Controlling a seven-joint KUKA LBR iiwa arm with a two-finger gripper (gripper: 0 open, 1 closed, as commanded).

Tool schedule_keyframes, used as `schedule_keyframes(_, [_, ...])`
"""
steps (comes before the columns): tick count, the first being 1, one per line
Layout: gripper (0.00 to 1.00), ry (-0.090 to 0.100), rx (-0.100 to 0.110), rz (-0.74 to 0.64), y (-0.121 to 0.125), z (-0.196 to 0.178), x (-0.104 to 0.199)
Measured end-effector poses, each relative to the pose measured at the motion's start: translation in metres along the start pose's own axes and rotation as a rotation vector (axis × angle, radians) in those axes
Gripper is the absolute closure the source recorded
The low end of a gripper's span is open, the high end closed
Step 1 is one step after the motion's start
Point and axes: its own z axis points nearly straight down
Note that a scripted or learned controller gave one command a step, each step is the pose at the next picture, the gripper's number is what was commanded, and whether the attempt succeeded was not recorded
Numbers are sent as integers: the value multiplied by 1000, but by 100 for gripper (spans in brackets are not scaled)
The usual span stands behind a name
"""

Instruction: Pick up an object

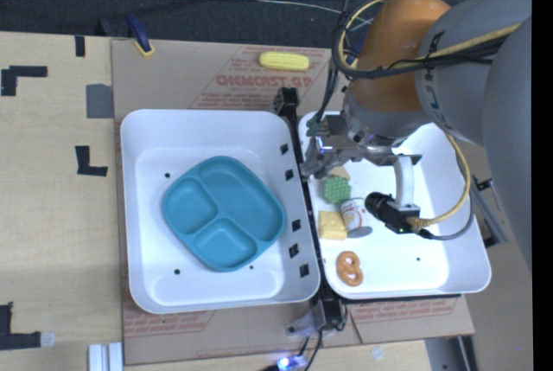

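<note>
Gripper: gripper (326,160) low in right bin (449,278), above green toy (336,187); finger state cannot be told.
Risk: toy, yellow block (332,225) and can (352,213) crowd together; a grab may slip.

The arm (449,58) reaches over the right bin (458,274), its gripper (327,155) low at the bin's ten o'clock corner, just above a green ball (335,187). Below lie a yellow block (332,225), a small jar (352,211) and a pretzel (349,267). A blue tray (223,212) sits in the left bin (143,136).
</note>
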Motion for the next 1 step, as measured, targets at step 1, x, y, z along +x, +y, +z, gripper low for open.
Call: schedule_keyframes(1, [100,0,0,-1,-3,-3,50])
